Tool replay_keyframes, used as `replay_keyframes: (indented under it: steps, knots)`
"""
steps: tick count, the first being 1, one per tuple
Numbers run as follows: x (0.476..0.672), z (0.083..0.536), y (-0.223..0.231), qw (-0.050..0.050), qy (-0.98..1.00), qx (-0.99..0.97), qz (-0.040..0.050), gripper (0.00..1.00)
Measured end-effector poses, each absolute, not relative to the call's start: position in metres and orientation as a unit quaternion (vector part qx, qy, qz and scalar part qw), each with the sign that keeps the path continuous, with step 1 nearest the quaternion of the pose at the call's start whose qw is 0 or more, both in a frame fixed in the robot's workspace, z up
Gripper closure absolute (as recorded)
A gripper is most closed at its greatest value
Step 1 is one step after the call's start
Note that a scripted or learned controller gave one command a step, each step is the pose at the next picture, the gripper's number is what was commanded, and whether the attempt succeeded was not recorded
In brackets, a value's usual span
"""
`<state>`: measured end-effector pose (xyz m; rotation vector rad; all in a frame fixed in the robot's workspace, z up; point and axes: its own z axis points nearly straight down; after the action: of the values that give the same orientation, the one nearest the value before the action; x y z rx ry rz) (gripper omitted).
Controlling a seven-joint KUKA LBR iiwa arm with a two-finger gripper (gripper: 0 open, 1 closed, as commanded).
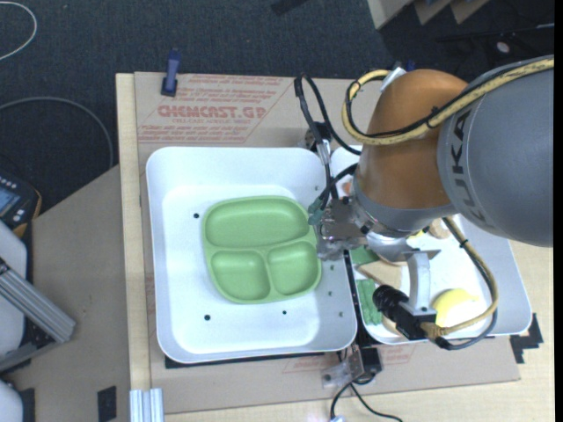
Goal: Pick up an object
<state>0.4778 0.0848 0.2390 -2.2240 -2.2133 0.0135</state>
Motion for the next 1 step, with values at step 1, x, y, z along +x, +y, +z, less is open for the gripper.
replay_keyframes:
  steps: [1]
  knots:
    - [0.4939,0.3743,0.0291,-0.005,-0.705,-0.709,-0.0050,1.00]
